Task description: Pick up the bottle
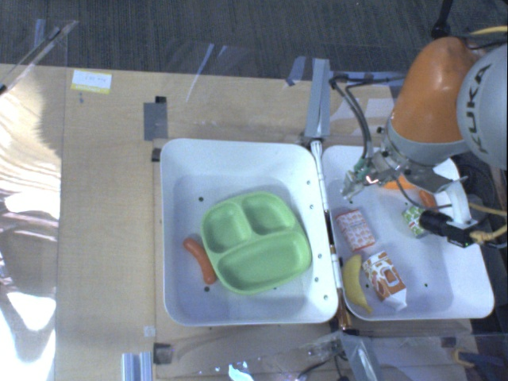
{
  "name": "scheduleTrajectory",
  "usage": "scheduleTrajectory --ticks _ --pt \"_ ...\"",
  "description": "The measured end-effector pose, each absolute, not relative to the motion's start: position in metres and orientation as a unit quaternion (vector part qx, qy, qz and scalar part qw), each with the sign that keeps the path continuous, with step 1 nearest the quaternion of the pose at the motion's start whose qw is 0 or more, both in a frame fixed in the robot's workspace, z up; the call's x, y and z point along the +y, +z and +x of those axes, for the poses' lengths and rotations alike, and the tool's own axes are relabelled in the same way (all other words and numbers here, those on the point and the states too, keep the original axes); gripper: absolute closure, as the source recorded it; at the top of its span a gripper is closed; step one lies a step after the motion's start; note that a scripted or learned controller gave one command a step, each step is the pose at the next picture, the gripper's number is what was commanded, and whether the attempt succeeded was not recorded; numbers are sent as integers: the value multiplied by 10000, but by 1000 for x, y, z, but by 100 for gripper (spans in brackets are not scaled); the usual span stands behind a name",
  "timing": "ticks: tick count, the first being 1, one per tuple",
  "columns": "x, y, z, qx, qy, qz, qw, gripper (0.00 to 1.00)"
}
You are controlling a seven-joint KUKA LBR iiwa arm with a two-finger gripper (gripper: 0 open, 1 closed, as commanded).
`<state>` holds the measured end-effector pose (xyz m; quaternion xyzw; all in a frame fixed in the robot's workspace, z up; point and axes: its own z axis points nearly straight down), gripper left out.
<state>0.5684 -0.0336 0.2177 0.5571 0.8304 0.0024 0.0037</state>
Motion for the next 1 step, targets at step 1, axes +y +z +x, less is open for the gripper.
scheduleTrajectory --ticks 1 --pt "-34 217 568 8303 23 5573 34 0"
